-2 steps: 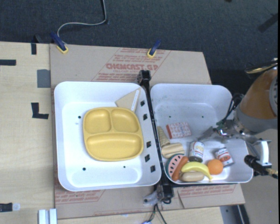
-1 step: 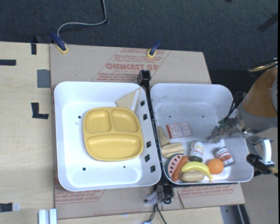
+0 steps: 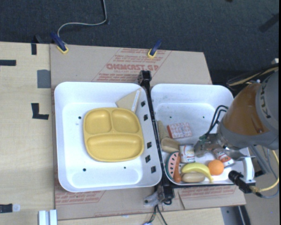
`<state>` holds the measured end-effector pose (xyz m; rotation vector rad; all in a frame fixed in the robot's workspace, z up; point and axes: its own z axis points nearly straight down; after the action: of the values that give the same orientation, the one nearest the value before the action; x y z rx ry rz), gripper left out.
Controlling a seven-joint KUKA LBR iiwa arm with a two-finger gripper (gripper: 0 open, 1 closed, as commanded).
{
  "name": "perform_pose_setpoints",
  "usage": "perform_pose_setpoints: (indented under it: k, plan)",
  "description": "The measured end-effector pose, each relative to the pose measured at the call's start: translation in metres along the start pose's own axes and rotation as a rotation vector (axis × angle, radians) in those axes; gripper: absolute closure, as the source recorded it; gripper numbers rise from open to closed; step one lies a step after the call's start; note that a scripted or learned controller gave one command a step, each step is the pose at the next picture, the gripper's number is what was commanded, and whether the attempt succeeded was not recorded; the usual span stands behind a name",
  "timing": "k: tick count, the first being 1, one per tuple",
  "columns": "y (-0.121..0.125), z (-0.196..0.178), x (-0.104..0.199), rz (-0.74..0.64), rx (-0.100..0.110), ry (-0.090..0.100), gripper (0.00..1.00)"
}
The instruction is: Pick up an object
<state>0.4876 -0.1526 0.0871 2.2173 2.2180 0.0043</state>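
1. A smooth yellow plastic tray [image 3: 114,134] with three compartments lies flat in the left bin [image 3: 68,139].
2. Behind the tray, a tan wedge [image 3: 129,99] leans against the divider.
3. Right of the tray, in the right bin [image 3: 196,95], lies a small printed card [image 3: 179,130].
4. A curved yellow banana [image 3: 196,168] lies with its long axis left to right, beside a round orange [image 3: 216,167].
5. The tool [image 3: 207,144] hangs just above the banana; whether it is spread cannot be told.
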Motion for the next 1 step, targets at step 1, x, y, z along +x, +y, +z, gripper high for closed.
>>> perform_pose_setpoints:
  k: [1]
  plan:
    - [-0.0001,0.0008,0.0017,-0.002,0.002,0.003,0.00]
